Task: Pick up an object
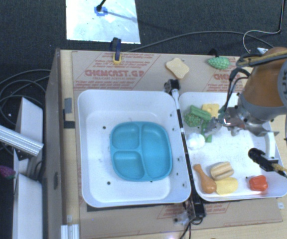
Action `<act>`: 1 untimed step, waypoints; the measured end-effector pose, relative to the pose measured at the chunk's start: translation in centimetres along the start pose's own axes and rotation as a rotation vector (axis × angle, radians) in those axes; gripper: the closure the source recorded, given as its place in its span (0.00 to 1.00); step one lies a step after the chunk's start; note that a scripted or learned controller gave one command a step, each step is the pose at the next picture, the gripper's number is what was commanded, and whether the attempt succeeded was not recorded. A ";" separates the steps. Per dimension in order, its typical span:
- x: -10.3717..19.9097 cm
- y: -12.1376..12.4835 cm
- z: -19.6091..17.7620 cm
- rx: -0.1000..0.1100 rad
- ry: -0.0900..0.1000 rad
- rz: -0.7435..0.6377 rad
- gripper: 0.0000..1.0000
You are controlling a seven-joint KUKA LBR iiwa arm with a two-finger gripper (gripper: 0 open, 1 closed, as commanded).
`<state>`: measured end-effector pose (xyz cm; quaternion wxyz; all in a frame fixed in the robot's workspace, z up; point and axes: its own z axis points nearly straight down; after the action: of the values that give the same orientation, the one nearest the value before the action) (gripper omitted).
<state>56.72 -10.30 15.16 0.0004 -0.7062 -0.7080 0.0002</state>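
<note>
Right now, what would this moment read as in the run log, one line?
arm: over right bin | gripper: low by green toy and white ball | grasp: none seen | left bin: blue tray

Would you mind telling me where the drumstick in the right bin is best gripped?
Probably across the thin shank of the drumstick, coming straight down. It lies flat, its bulb end touches the yellow piece and the bun sits close by, while the shank has open floor on both sides.
</note>
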 end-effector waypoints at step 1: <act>0.6 2.8 6.8 -0.001 0.000 -0.001 0.00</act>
<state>59.49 -9.73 8.39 -0.0003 -0.7059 -0.7083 -0.0002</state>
